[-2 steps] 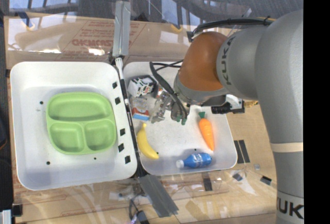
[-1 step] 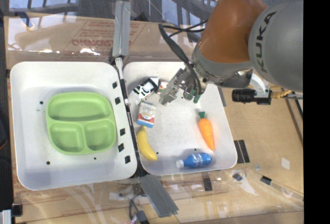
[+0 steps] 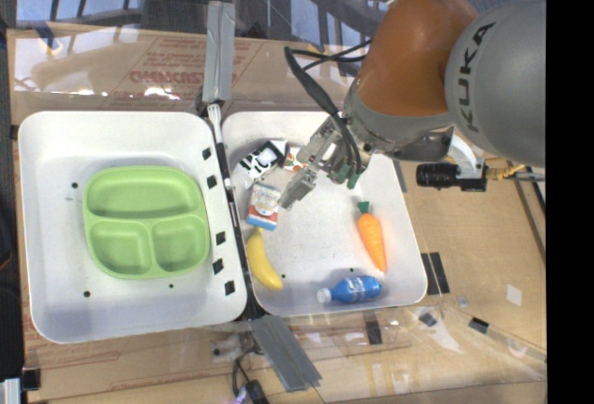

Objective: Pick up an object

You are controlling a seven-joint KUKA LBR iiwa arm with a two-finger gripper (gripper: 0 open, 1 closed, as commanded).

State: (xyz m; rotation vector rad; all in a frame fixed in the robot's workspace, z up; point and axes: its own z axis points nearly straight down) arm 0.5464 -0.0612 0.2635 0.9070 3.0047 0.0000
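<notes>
1. The grey KUKA arm [image 3: 464, 68], with its orange band, reaches in from the right over the right bin [image 3: 399, 207].
2. Its gripper [image 3: 302, 181] hangs low over the upper left part of that bin, pointing toward the divider between the bins.
3. Whether the pincer is apart or together cannot be told from this angle, and nothing is plainly seen clamped in it.
4. A small carton [image 3: 264, 205] with red and blue print stands just beside the gripper tip, on the bin's left side.
5. A black-and-white packet [image 3: 263, 156] lies above the carton, near the bin's top left corner.
6. A banana [image 3: 263, 265] lies below the carton along the left wall.
7. A carrot [image 3: 371, 240] lies right of centre, green top pointing up.
8. A blue bottle [image 3: 353, 290] lies on its side by the lower rim.
9. The left bin [image 3: 46, 281] holds a green three-compartment tray [image 3: 146, 221].
</notes>
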